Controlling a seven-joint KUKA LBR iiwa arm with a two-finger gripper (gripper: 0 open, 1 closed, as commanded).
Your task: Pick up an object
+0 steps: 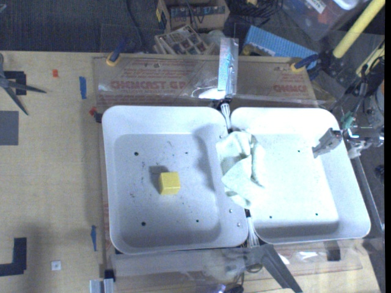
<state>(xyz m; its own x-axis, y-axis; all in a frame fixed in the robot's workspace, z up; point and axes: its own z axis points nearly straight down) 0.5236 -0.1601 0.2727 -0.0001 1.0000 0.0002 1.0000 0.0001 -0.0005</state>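
Observation:
A small yellow block (pixel 170 182) lies on the floor of the left bin (pixel 122 163), a little left of its middle. A crumpled pale cloth (pixel 241 166) drapes over the shared rims of the two bins and reaches into the left side of the right bin (pixel 305 218). My gripper (pixel 325 143) hangs at the right bin's right rim, near its far corner. It is well apart from both the cloth and the block, and nothing shows in it.
A clear plastic panel (pixel 183 84) with clamps (pixel 113 58) stands behind the bins. Cables and boxes crowd the far side. A yellow tube (pixel 360 20) slants at the top right. The wooden bench (pixel 49 176) extends left of the bins.

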